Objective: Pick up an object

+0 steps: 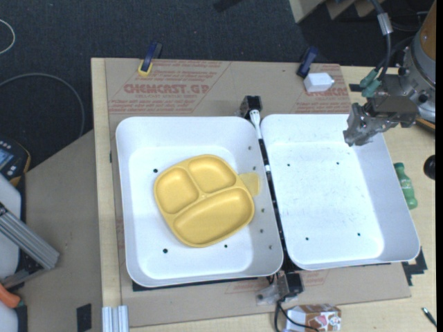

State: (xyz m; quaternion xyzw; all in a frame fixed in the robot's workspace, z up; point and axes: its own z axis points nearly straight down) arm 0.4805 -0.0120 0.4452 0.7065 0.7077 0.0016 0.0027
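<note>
Jaws cannot be read from this view: the gripper [356, 135] appears as a dark grey cluster at the far right corner of the right bin [325, 247], and whether it is spread or closed cannot be told. Nothing is seen hanging beneath it.

One candidate for picking is noted: a yellow divided plate [203, 199], lying flat on the floor of the left bin [131, 185]. It is set slightly toward the bin's near side and right of centre, with its right rim close to the wall shared with the other bin. Three compartments are made out, two small ones on the far side and one large on the near side. Its long axis is judged to run diagonally, from far-left to near-right. A small yellow tab or shadowed edge at its right side is seen, though the detail is too soft to be sure which.

Relation that matters: the plate lies well apart from the gripper, to the left of it and nearer the camera, across the central divide between the bins. A traverse leftward over the divider is judged necessary before any descent.

A flat, shallow plate is expected to offer little to pinch except at its rim or a compartment ridge; a grasp across the short axis at the rim is judged the likelier option.
</note>
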